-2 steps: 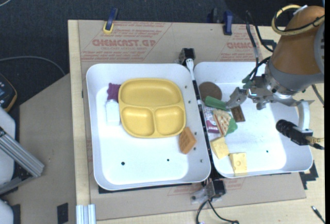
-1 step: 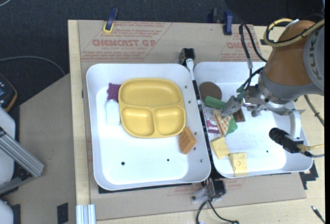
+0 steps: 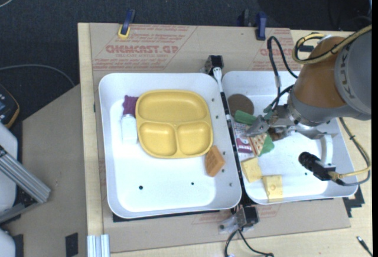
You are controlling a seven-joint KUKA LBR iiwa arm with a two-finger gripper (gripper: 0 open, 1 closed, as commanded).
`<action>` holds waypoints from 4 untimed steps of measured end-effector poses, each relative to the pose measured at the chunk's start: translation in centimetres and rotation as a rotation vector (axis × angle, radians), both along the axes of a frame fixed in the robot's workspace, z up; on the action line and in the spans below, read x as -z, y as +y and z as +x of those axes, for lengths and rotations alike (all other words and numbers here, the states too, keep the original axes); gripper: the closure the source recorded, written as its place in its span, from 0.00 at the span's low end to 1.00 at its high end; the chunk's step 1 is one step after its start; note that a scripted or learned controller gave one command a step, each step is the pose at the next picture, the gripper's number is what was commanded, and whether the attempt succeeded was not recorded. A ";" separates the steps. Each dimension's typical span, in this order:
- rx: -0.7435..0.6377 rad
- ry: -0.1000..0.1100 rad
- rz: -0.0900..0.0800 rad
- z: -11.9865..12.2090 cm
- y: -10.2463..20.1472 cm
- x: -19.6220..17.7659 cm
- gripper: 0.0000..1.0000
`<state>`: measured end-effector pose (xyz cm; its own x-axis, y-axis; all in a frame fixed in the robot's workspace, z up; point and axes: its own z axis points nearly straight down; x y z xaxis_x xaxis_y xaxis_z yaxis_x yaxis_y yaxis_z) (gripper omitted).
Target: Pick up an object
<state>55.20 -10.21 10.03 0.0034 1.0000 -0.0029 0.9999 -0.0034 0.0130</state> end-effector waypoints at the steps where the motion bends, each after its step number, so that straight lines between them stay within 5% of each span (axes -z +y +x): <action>1: 0.000 -0.003 -0.001 0.0 0.0 -1.1 1.00; 4: -0.004 0.007 0.001 0.8 -0.5 -12.6 1.00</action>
<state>55.98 -10.70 22.66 -0.0007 1.0000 -0.0016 1.0000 0.0007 0.0058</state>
